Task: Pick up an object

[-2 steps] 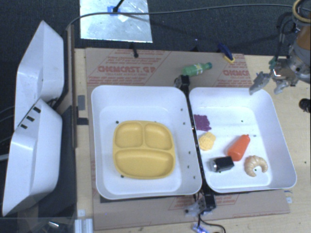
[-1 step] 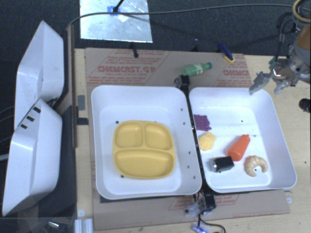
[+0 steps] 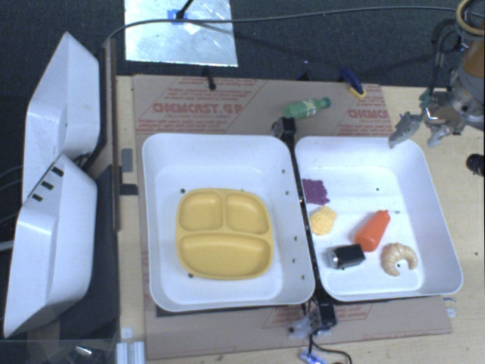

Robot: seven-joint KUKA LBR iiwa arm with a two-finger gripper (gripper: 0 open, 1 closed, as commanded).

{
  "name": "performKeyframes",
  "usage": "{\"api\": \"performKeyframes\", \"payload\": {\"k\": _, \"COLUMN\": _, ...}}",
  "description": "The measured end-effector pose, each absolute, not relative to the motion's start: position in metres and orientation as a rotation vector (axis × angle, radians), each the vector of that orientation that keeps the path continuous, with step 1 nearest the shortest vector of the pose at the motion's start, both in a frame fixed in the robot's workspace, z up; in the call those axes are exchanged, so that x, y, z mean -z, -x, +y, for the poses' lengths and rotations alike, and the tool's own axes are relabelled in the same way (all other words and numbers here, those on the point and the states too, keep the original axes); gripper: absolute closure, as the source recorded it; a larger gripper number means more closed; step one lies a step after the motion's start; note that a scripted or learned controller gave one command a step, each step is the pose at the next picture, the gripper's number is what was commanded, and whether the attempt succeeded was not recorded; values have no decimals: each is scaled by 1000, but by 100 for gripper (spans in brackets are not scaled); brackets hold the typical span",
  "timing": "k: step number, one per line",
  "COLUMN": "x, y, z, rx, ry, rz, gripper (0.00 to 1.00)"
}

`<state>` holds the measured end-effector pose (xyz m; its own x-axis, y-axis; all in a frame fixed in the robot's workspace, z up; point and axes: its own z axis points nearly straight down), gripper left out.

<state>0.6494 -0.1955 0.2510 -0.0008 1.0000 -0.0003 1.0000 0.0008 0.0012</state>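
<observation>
The right bin holds a purple piece, a yellow corn-like piece, an orange bottle-shaped toy, a small black block and a tan croissant. My gripper hangs above the bin's far right corner, well away from all of them. Its two fingers are spread apart with nothing between them.
The left bin carries a yellow divided tray. A green bottle lies on the cardboard behind the bins, and a blue and yellow clip lies near it. White housings stand at the far left.
</observation>
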Motion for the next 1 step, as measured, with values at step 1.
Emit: {"api": "performKeyframes", "payload": {"k": 1, "x": -251, "y": -649, "z": -195, "rx": -1, "ry": -2220, "rz": 2222, "gripper": 0}}
